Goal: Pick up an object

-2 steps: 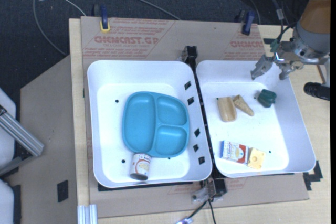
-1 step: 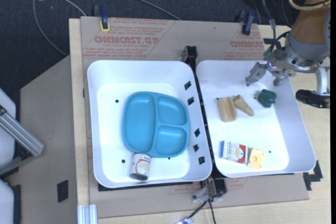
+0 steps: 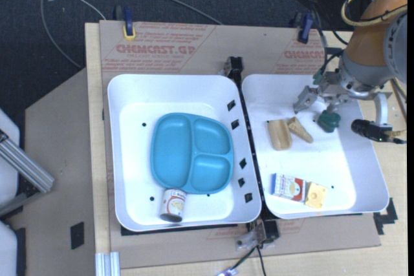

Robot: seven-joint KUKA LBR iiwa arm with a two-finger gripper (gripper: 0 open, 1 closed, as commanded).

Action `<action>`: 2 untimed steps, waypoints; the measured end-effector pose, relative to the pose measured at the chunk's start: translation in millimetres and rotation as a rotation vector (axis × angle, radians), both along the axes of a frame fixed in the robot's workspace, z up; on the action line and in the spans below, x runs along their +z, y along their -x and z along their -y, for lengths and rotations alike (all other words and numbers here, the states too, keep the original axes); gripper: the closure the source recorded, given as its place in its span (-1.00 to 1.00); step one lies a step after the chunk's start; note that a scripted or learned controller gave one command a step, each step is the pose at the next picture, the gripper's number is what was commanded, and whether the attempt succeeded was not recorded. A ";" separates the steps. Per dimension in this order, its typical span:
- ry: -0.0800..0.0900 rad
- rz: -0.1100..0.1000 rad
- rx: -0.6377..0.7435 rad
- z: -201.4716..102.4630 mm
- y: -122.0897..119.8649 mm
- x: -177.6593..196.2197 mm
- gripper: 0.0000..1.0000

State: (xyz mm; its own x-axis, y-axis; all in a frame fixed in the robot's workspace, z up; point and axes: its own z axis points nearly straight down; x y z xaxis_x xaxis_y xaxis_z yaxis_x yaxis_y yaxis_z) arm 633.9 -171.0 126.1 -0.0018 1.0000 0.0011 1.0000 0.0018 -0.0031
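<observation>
Objects lie in two white bins (image 3: 123, 139): left, a smooth blue divided plate (image 3: 191, 153) and a small can (image 3: 172, 205); right, a flat printed carton (image 3: 296, 189), then tan wooden blocks (image 3: 288, 132). Hand (image 3: 312, 101) hovers spread above the blocks, pinching nothing; descending and closing seems next.

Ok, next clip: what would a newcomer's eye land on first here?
Probably the blue tray, which takes up most of the left bin, with a small can lying just below it. Next, the gripper reaching in over the right bin, close above two wooden blocks and beside a small green thing. A flat food box lies nearer the front of that bin.
</observation>
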 end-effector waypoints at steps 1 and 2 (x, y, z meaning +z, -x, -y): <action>0.001 0.004 0.001 -0.1 -1.0 13.0 1.00; 0.002 0.007 -0.002 6.4 4.6 62.3 1.00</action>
